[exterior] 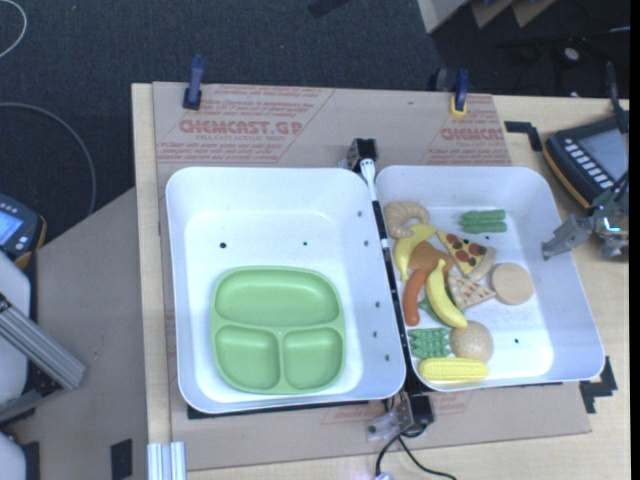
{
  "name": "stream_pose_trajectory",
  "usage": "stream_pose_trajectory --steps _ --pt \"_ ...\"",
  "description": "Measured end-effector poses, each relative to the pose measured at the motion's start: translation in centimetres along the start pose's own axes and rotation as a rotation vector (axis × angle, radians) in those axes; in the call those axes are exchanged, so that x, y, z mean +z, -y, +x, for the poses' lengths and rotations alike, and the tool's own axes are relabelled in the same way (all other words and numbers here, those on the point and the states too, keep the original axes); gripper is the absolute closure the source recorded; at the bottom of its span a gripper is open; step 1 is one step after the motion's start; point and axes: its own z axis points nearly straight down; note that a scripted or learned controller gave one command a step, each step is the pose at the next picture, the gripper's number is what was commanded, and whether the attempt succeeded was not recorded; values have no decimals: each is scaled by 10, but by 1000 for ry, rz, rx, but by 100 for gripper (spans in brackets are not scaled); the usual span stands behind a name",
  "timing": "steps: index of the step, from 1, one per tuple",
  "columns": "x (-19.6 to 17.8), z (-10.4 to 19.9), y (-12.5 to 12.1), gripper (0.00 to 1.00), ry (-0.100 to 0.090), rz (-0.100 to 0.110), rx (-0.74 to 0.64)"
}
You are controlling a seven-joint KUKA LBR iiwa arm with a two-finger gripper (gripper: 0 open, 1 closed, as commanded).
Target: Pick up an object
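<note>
The board (300, 118) under the bins reads "CHEMCAST GP" in red print. The gripper (572, 236), spread wide, hovers over the right bin's (560, 318) right rim, holding nothing.

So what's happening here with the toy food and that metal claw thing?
A robot arm is meant to pick up an object. Its gripper sits at the right edge of the right bin, holding nothing. The toy food is piled at that bin's left side: a banana, pizza slice, corn cob and more. The left bin holds a green divided plate.
</note>
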Motion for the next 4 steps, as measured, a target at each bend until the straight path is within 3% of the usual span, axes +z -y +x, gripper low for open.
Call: stream_pose_trajectory --steps 1,2,3,4 --pt "167 43 40 0 -5 7 1" --pt "160 111 18 0 0 -3 -6" --pt "150 107 19 100 2 -4 0" --pt "55 192 6 100 -1 -10 -9"
